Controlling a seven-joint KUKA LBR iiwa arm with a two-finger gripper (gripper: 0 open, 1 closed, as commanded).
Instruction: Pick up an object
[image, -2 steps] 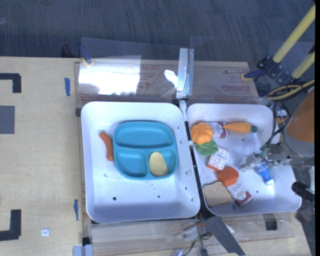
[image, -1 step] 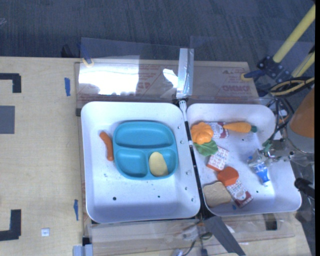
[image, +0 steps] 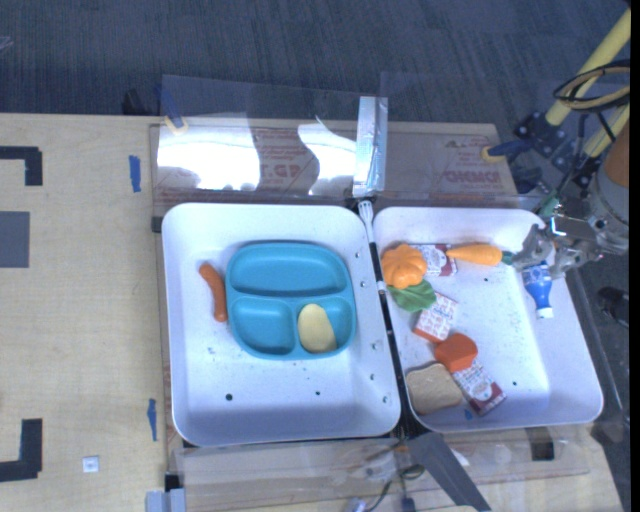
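Progress looks close to nil, judged from how things lie: every object rests in a bin and nothing is lifted. Taking the divider (image: 372, 250) between the 2 bins as landmark and reading left to right: far left of it an orange sausage-shaped piece (image: 213, 290) lies on the left bin (image: 190, 400) floor, then a blue sectioned tray (image: 285, 290) with a yellow potato-like piece (image: 316, 327) in its near-right compartment. Just right of the divider, in the right bin (image: 570, 385), sit an orange lump (image: 403, 264), a green piece (image: 416, 296), a carrot (image: 470, 255), 2 small packets (image: 437, 320), a red-orange block (image: 456, 351) and a bread slice (image: 434, 388). Furthest right of the divider, the gripper (image: 545, 255) hangs at the right bin's far-right rim, near the carrot's tip; a blue-and-white tube-like item (image: 540, 293) sits just below it. Whether the jaws are parted or closed, and whether they grip that tube, I cannot tell; the arm is cut off at the frame edge
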